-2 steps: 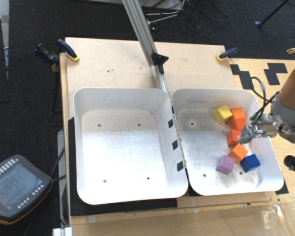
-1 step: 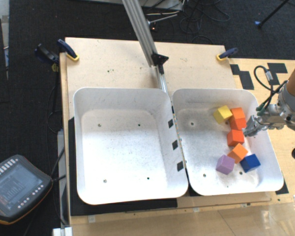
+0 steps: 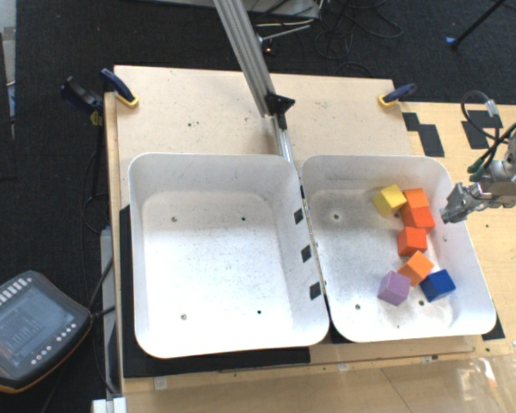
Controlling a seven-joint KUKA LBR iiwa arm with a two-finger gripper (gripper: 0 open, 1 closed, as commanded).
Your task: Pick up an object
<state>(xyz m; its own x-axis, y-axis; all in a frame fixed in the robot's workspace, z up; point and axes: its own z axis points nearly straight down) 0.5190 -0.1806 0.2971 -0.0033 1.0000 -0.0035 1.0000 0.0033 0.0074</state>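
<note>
The gripper (image 3: 458, 206) hovers at the right rim of the right bin (image 3: 344, 179), just beside the blocks. It has nothing in hold, and I cannot tell how far it is open, because it is small and blurred here.

All blocks lie in the right half of this bin: a yellow block (image 3: 390, 200) touching an orange block (image 3: 418, 210), a second orange block (image 3: 412, 240) below, then a third orange block (image 3: 419, 267), a purple block (image 3: 394, 288) and a blue block (image 3: 438, 285) close together.

I think the step is the approach. The top orange block is nearest, but the yellow one touches it, so the gripper should close across its free sides. The purple block has more free space around and may be the easier target. Coming straight down avoids the bin wall. The left bin (image 3: 155, 179) plays no role.
</note>
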